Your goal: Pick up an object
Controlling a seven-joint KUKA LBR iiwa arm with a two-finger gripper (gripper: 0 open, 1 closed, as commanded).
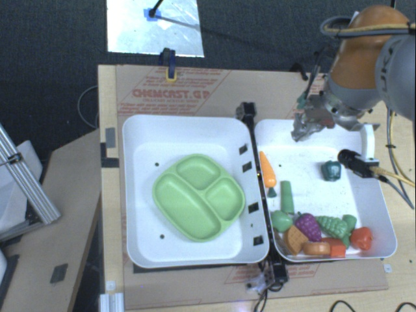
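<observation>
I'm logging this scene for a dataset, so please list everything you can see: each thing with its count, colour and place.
bins: 2, white, side by side on the bench
plate: 1, green, three compartments, middle of the left bin
carrot: 1, orange, right bin by its left wall
teal toy: 1, teal, right bin, right of centre
toy food pile: several, green, purple, orange, red, along the right bin's near edge
clamp: 1, blue and yellow, bench's far edge
foil sheet: 1, silvery, beyond the bench
arm: 1, grey with orange band, from the right
hand: 1, grey, over the right bin's far edge, holding nothing visible
</observation>
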